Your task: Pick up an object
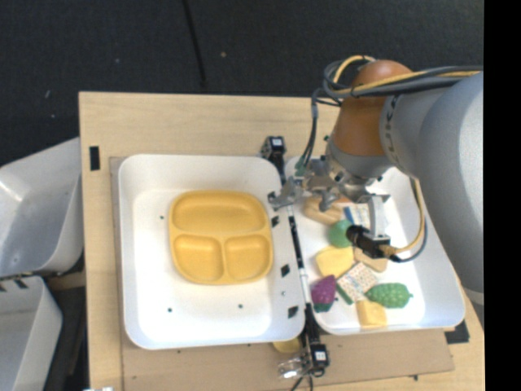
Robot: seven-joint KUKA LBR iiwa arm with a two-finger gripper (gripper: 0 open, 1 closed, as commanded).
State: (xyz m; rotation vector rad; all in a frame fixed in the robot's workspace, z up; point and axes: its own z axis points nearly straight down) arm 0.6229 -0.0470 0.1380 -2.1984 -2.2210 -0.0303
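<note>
Since the tan wedge-shaped toy block (322, 213) at the top of the right white bin (423, 300) sits right under my hand (330, 187), I'd say I'm lowering for the grab. Can't tell if my hand's clenched or released, honestly. Next: settle straight down, clear of the green round toy (339, 235).

End effector (330, 192) fingers hidden — arm (431, 129) cut off at right.
</note>
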